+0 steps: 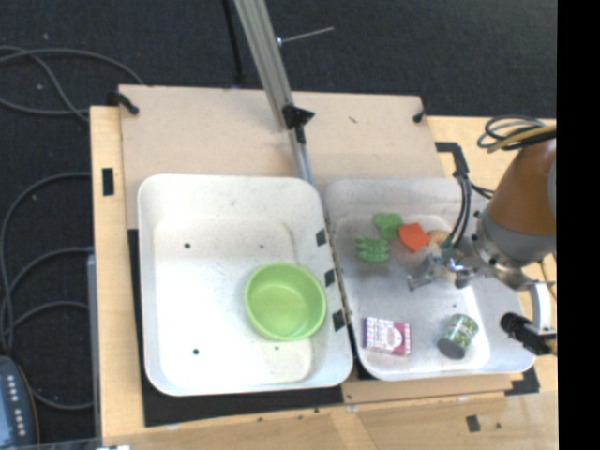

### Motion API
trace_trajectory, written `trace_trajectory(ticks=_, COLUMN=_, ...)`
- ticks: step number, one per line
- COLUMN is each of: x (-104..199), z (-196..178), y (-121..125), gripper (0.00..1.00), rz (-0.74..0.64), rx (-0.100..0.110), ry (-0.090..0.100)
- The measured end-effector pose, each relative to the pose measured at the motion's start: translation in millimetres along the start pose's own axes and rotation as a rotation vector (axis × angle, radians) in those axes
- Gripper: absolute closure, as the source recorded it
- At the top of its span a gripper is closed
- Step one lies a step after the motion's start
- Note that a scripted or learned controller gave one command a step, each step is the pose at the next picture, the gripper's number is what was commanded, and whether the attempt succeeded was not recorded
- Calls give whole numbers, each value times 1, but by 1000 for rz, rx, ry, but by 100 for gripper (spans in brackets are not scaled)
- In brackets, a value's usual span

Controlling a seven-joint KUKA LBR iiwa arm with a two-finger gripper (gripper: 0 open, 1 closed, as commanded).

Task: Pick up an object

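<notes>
While a green bowl point(285, 301) sits in the left bin point(187, 251) at lower centre of the frame, the right bin point(394, 368) holds two green pieces point(373, 248), an orange object point(413, 237), a pink packet point(386, 336) and a small can point(458, 334). Right of centre, the hand point(424, 275) hangs low among them, below the orange object, and whether it is open or closed I cannot tell.

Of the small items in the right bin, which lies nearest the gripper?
The small orange block, just left of the gripper. The two green plastic pieces lie further left; the pink packet and green-labelled can sit toward the bin's near edge.
</notes>
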State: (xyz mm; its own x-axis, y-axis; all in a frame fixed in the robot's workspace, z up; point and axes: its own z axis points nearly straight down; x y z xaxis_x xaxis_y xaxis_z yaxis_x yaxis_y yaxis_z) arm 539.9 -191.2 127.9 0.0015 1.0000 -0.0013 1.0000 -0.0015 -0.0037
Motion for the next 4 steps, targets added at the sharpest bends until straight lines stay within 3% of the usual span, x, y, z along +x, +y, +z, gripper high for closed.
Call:
trace_trajectory(ticks=1, x=-1, z=-14, y=2, gripper=100, rz=5, rx=-8, ry=-1)
trace_trajectory(ticks=2, x=3, z=-77, y=5, gripper=100, rz=-5, rx=-12, ry=-1)
trace_trajectory(ticks=3, x=2, z=-98, y=6, gripper=100, rz=-5, rx=-8, ry=0)
trace_trajectory(ticks=4, x=57, z=-107, y=1, gripper=100, rz=-5, rx=-5, ry=2)
